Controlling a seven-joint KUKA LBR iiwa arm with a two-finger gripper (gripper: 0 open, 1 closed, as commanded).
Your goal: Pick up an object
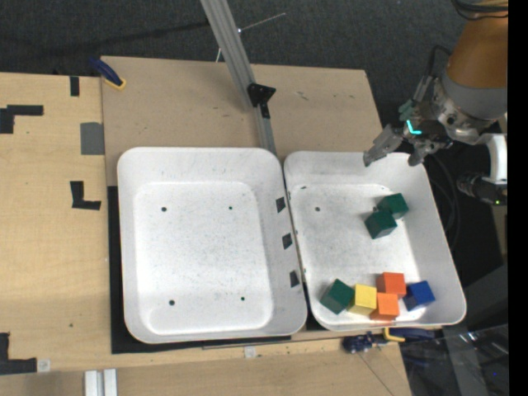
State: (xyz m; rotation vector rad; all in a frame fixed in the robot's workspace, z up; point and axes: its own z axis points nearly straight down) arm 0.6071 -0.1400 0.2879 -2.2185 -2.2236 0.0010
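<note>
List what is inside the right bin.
The right bin holds two dark green blocks near its middle, plus green, yellow, two orange and blue blocks clustered at its near edge. Nothing looks covered.

Even overhead light falls on the bench (206, 97), bright enough that the two white bins (198, 238) nearly wash out, with faint glare on their floors. Shadows are soft and short. Focus is slightly soft throughout, and the dark surroundings lose detail.
</note>
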